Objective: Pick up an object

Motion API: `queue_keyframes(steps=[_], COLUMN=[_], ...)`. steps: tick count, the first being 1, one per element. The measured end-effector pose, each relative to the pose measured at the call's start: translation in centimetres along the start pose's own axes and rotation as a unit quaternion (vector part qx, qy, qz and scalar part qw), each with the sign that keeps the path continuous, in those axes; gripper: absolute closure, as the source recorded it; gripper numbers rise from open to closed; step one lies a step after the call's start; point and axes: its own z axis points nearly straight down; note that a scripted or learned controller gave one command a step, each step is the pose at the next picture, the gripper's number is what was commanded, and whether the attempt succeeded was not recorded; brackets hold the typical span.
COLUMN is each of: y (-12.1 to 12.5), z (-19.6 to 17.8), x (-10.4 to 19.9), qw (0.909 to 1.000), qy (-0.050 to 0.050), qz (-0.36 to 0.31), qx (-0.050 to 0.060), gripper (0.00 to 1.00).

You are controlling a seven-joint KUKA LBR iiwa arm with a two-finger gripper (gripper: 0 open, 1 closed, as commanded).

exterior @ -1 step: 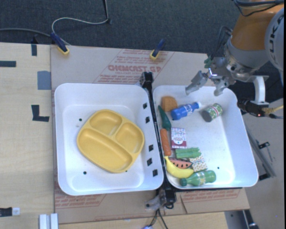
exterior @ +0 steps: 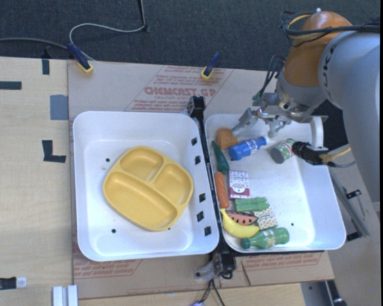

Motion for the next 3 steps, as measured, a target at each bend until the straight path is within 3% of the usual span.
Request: queue_keyframes(steps=[1, 2, 3], y=[-0.6, -0.6, -8.0], z=[8.3, 7.3, -7.2], x=[1.0, 1.0, 4.3], qw=[1.0000, 1.0000, 1.0000], qy=[0.000, 0.000, 0.000], qz=[0.000, -0.001, 0.000], qx=[-0.002, -0.002, -0.003], gripper=[0.00, 1.00, 1.00])
